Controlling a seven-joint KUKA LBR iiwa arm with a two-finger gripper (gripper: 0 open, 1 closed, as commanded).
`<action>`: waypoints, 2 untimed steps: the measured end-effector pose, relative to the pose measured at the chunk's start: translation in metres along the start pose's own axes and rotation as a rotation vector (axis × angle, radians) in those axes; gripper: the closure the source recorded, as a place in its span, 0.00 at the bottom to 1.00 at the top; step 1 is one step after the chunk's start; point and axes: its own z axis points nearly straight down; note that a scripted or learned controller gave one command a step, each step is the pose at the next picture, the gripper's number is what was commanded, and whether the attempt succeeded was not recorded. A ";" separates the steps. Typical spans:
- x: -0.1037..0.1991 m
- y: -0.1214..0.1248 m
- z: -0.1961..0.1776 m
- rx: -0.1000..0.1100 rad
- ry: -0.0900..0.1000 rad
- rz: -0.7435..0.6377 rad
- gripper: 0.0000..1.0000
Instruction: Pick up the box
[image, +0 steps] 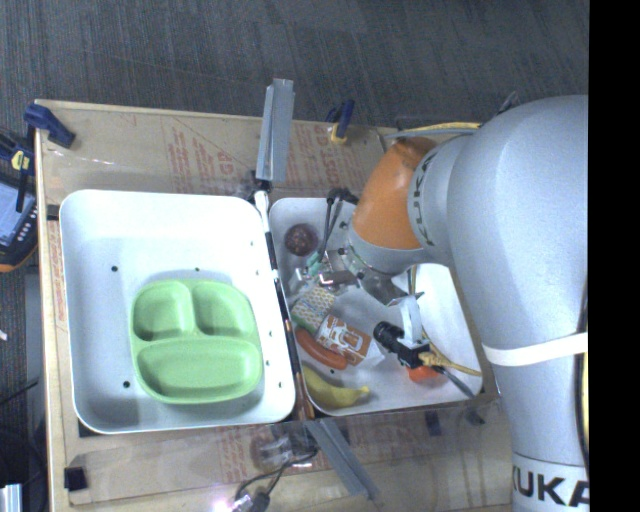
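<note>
Find the box (343, 338) in the right bin (285, 215), flat on the floor toward the view's lower edge. Touching or nearly touching a sausage (318, 352) on its lower left, just above a banana (335, 385), just below a patterned packet (312, 300).

Note the gripper (325, 270) low over the bin's upper-left part, above the box in the view, near the packet and a dark ball (299, 238). Cannot tell spread from pressed together, with too much hidden under the wrist. Clearly not pinching the box, which lies apart from it on the bin floor.

Expect trouble from crowding:
- Risk of clamping on the packet or the ball instead of the box, given the gripper's place closer to them.
- Risk of catching the sausage along with the box.
- Risk of shoving the box onto the banana and against the bin's lower wall.
- Risk of a slip off the flat top face with only an edge caught. Probably light, and likely to tilt or swing out of a shallow hold.
- Little room by the wall next to the left bin (100, 260), so a descent too far left could mean scraping the rim.
- Watch also a red thing (425, 375) at the lower right, close under the arm and exposed to a knock from a wide sweep.

Leave the green tray (195, 340) in the left bin out of the reckoning, well apart from all this.
</note>
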 end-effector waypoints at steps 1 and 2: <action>0.001 0.001 -0.009 -0.005 -0.002 -0.005 1.00; 0.001 0.001 -0.009 -0.005 -0.002 -0.006 0.00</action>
